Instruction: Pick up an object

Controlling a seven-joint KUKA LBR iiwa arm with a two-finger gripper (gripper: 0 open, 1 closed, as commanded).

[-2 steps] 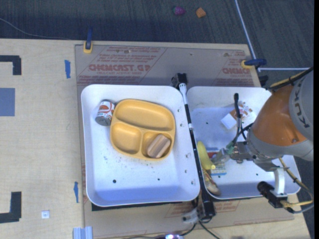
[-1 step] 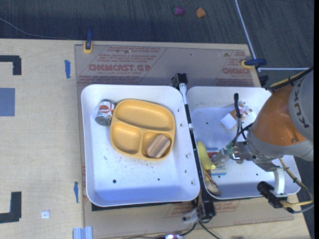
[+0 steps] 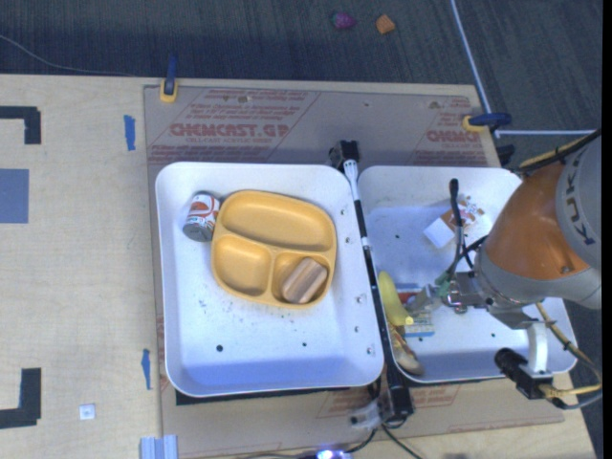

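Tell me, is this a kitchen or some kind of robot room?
Probably a robot lab, not a kitchen. A grey and orange robot arm reaches over two white bins clamped to a plywood bench marked with tape, and cables trail around it. The yellow tray seems to be for practice.

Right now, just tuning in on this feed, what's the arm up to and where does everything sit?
The KUKA arm is reaching from the right into the right bin, its gripper low over a cluster by the bin's left wall: a banana and some small items. I can't tell whether it holds anything. The left bin has a yellow divided tray with a brown bun-like piece in one compartment, and a small can beside it.
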